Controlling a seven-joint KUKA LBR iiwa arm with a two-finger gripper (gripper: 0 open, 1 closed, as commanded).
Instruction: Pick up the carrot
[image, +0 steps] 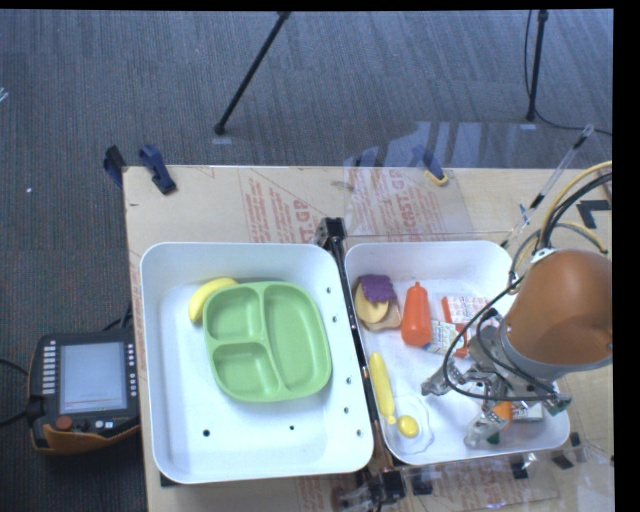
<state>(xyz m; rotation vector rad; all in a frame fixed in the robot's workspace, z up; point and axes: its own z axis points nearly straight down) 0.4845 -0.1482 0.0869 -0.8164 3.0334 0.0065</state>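
Note:
My gripper (497, 418) is low in the near right corner of the right bin (500, 252), under the arm's orange band (560, 305). A small orange piece with a pale greenish end, which looks like the carrot (503, 410), shows right under the gripper, on or just above the bin floor. The wrist and cables hide most of it. An orange-red bottle-shaped toy (416, 315) stands further back in the same bin, apart from the gripper.
The right bin also has a purple-topped bun (376, 300), a printed packet (458, 312) and a yellow spoon-like piece (386, 390) along its left wall. The left bin (160, 330) holds a green divided tray (268, 340) and a banana (205, 295). A tablet (88, 385) lies off the bench's left.

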